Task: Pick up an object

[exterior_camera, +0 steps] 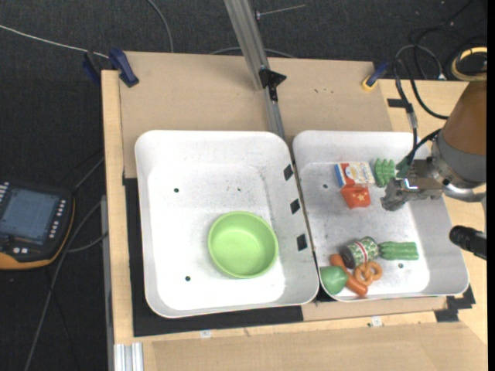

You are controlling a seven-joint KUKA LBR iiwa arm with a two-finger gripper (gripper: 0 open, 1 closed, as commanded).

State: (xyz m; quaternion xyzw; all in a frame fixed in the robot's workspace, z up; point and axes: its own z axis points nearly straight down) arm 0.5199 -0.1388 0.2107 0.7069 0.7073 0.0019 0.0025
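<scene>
— Two white bins sit side by side on the desk [201, 91], and I see the arm [468, 141] coming in from the right over the right bin [433, 280].

— Where is the pincer?

— The pincer [393, 199] hangs low over the right bin's upper half, just right of a small red block [356, 198]. I cannot tell whether it is spread or pressed together; it reads as one dark blur, and I see nothing between its tips.

— What can you pick from?

— Beside the red block lie a small red, white and blue carton [353, 173] and a green ridged piece [384, 170], the latter partly covered by the wrist. Nearer the front edge I make out a striped can [360, 250], a green toy with fingers [397, 250], an orange ring [370, 271] and a green rounded piece [333, 279], bunched so tightly their outlines merge.

— And the left bin?

— The left bin [166, 157] holds a green bowl [243, 244], upright. A handheld screen [31, 224] lies on the floor at far left, cut by the edge.
</scene>
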